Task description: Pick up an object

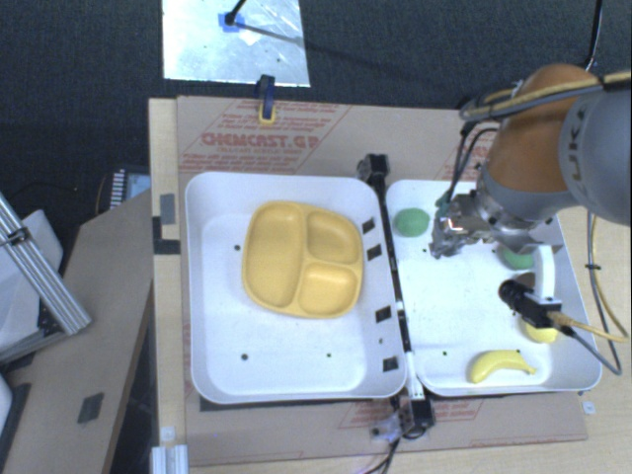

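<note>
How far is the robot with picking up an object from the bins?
Nothing looks picked up yet. The banana and the green round object lie on the floor of the right bin, and the yellow divided plate rests in the left bin. The end effector is over the right bin, beside the green object; its grip is unclear. Grasping and lifting remain.

Robot lab: bench (296, 126), twin bins (212, 294)

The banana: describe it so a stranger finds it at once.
Start at the right-hand white bin, the one the arm reaches over. Go to its near edge: the banana lies there alone, a curved, all-yellow fruit, unlike the round green pieces further back.
</note>
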`<state>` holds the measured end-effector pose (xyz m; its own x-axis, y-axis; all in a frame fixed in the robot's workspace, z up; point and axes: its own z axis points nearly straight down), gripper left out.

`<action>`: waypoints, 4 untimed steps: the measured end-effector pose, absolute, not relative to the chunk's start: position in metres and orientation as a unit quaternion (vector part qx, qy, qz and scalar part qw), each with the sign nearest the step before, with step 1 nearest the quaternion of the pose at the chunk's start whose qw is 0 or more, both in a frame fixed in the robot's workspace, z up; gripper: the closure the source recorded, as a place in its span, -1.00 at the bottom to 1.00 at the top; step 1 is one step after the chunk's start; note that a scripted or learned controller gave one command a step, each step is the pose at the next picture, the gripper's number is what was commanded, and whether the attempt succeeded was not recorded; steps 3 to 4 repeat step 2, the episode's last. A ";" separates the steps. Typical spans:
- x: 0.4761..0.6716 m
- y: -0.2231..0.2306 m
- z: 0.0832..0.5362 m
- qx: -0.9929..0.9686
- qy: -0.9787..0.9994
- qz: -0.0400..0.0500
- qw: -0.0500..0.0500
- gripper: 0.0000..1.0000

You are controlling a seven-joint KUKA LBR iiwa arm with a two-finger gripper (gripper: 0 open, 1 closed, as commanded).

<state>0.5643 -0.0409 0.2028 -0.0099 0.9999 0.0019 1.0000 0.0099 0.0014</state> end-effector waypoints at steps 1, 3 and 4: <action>0.572 0.015 0.198 -0.703 -0.711 -0.001 0.000 1.00; 0.578 0.061 0.198 -0.703 -0.711 -0.001 0.000 1.00; 0.578 0.061 0.198 -0.703 -0.711 -0.001 0.000 1.00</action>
